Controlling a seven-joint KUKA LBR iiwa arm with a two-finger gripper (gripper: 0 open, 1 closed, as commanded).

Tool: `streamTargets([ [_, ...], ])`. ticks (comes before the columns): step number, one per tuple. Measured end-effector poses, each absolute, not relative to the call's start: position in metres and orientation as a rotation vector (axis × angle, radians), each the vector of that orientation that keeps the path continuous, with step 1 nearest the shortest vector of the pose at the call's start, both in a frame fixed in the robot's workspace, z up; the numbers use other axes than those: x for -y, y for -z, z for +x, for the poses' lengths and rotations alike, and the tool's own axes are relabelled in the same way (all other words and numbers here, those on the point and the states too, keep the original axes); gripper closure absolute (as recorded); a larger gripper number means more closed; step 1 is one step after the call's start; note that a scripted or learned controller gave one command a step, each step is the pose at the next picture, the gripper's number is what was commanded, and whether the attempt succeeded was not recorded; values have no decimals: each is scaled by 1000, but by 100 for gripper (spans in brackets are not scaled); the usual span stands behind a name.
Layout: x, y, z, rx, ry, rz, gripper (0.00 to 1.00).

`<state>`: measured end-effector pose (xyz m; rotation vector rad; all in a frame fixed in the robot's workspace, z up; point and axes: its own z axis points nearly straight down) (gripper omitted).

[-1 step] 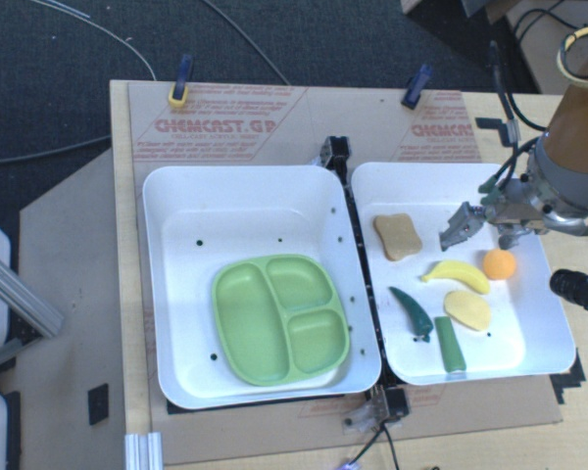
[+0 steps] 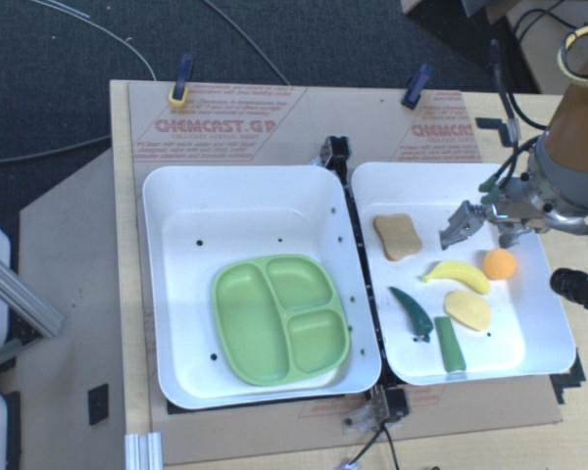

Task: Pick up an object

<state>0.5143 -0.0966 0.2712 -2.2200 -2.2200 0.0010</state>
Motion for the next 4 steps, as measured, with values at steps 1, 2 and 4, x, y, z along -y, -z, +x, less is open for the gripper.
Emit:
streamTargets([
  [1, 95, -231, 512, 2219, -1, -2221, 0],
  [2, 97, -167, 510, 2215, -6, -2218, 0],
  [4, 92, -124, 502, 2220, 1, -2224, 100],
])
